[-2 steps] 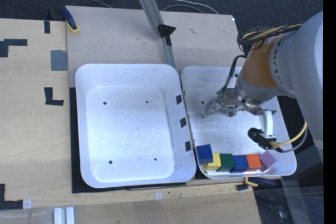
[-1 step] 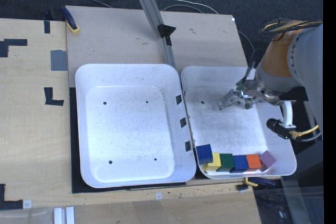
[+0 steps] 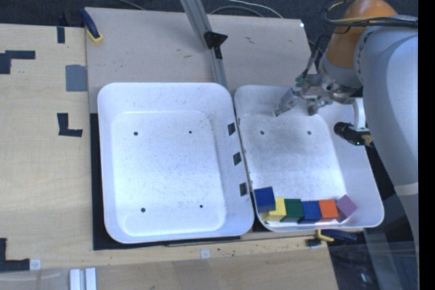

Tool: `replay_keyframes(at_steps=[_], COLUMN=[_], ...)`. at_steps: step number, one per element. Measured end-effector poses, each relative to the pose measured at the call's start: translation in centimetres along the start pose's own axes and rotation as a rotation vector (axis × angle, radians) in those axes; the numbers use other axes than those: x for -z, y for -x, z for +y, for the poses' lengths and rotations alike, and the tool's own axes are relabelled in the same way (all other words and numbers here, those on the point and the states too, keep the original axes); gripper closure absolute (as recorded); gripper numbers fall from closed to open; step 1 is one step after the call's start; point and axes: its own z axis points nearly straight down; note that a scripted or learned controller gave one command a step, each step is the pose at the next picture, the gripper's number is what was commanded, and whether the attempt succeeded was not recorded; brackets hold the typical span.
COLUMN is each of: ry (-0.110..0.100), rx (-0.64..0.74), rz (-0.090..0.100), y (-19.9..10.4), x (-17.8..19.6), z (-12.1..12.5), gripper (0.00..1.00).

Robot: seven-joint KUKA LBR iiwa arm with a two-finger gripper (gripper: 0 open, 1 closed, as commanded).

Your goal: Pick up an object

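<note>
A row of small blocks lies along the near edge of the right bin (image 3: 353, 166): a blue block (image 3: 264, 197), a yellow one (image 3: 275, 211), a green one (image 3: 293, 208), another blue one (image 3: 311, 211), an orange one (image 3: 328, 208) and a purple one (image 3: 346, 204). My gripper (image 3: 298, 108) hangs over the far end of that bin, well away from the blocks. Its two fingers stand apart, open, with nothing between them.
The left bin (image 3: 109, 146) sits beside the right one. A slanted metal rail (image 3: 194, 7) runs down from the top toward the gap between the bins. The grey arm (image 3: 391, 98) fills the right side, above the right bin's rim.
</note>
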Motion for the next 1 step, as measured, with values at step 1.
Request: replay_keyframes(at_steps=[1], ry=[-0.008], rx=[-0.004], rz=[0.005], y=[2.37], x=[-0.10], z=[0.06], gripper=[0.00])
